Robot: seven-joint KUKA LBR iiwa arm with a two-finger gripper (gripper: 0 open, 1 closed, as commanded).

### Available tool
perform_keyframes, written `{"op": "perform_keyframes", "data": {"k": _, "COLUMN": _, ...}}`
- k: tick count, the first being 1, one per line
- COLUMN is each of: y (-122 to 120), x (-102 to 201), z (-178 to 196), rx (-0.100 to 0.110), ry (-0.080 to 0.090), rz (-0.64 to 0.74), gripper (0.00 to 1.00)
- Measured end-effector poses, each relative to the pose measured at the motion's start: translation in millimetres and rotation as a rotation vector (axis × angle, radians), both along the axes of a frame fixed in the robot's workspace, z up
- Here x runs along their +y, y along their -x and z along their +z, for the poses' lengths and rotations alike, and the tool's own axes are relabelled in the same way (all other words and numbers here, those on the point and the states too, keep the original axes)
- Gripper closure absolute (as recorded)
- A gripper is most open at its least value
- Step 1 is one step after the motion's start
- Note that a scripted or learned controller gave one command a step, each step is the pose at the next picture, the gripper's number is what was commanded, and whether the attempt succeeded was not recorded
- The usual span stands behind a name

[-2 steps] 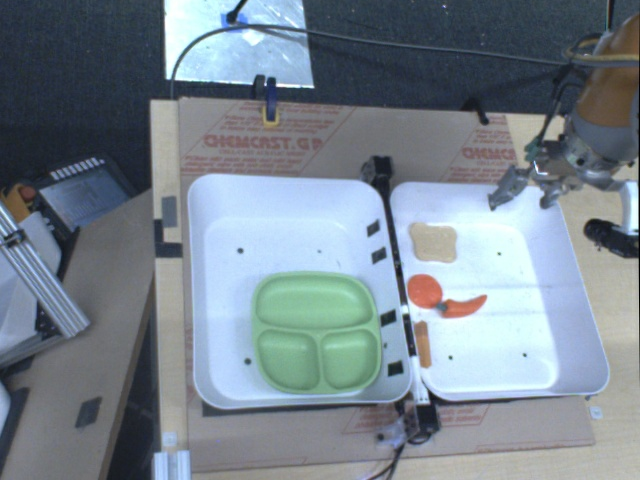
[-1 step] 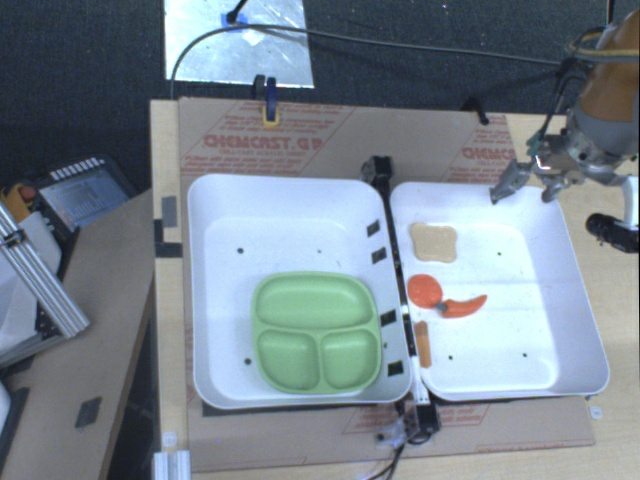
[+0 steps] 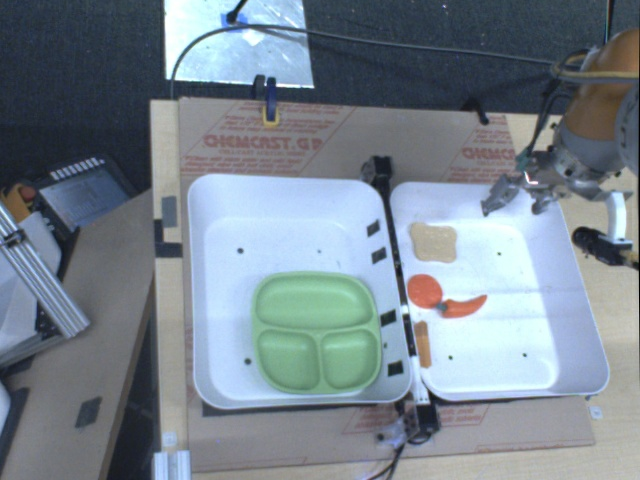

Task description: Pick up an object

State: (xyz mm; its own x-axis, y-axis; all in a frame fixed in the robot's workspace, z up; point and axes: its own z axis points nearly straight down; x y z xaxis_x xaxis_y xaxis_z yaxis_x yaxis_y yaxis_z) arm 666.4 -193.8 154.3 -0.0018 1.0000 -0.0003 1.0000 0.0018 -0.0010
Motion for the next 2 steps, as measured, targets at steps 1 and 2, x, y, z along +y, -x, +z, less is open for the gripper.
{"op": "perform_keyframes", "data": {"k": 1, "y": 0, "x": 0, "z": -41, "rx": -0.001, "ry": 0.000, "rz": 0.003, "gripper": 0.00}}
{"op": "perform_keyframes", "data": {"k": 2, "y": -1, "x": 1, "z": -71, "rx": -0.001, "ry": 0.000, "rz": 0.004, "gripper": 0.00}}
